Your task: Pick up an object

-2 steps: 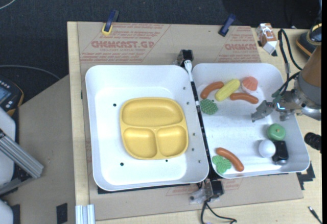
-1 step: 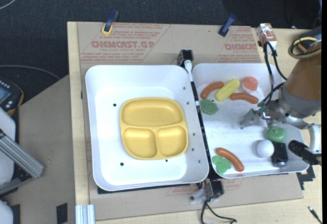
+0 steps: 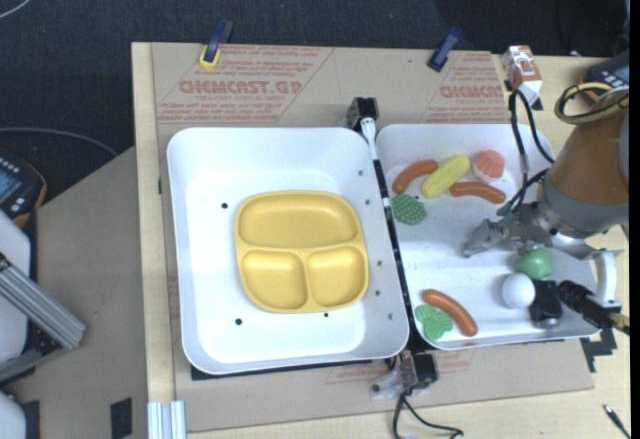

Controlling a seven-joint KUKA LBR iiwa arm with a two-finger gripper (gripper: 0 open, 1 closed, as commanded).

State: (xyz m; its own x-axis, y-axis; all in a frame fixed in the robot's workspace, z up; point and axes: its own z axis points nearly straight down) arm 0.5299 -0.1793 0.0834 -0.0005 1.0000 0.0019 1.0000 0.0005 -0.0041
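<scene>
My gripper (image 3: 483, 239) is low in the right bin (image 3: 440, 142), fingers spread apart and holding nothing, beside a green ball (image 3: 537, 264) and a white ball (image 3: 518, 290). A yellow tray (image 3: 300, 250) sits in the left bin (image 3: 200, 227). The board (image 3: 250, 82) behind reads "CHEMCAST GP".

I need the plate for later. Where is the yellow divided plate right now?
The yellow divided plate lies in the middle of the left white bin, across the divider from the toy food in the right bin.
</scene>
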